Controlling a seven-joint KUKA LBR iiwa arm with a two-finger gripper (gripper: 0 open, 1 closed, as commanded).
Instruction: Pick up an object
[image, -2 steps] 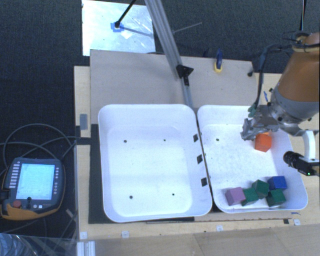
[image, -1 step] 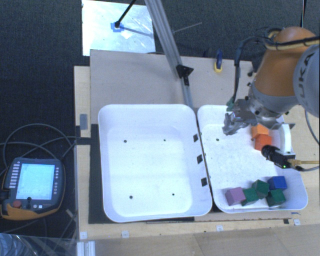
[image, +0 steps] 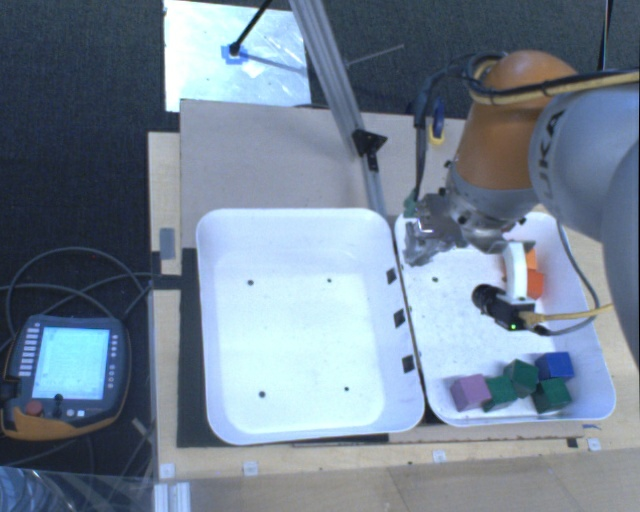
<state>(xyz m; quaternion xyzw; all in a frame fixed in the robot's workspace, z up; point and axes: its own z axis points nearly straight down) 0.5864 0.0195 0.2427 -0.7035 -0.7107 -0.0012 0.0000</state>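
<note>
My gripper (image: 418, 243) hangs over the back left corner of the right bin (image: 592, 330), close to the wall it shares with the left bin. Nothing shows under or in it. The objects lie apart from it, clustered in the right bin's front right corner: a purple block (image: 467, 390), a green block (image: 500, 393) beside it, another green block (image: 522, 374), a third green block (image: 551, 398) and a blue block (image: 555, 364). A small orange piece (image: 535, 279) shows near the bin's right side, partly hidden by the wrist.
The left bin (image: 215, 300) stands beside the right one. A slanted metal pole (image: 340, 95) rises behind the bins. A teach pendant (image: 65, 375) with its cable lies off the bench at the left. The grey arm (image: 590, 150) covers the back right.
</note>
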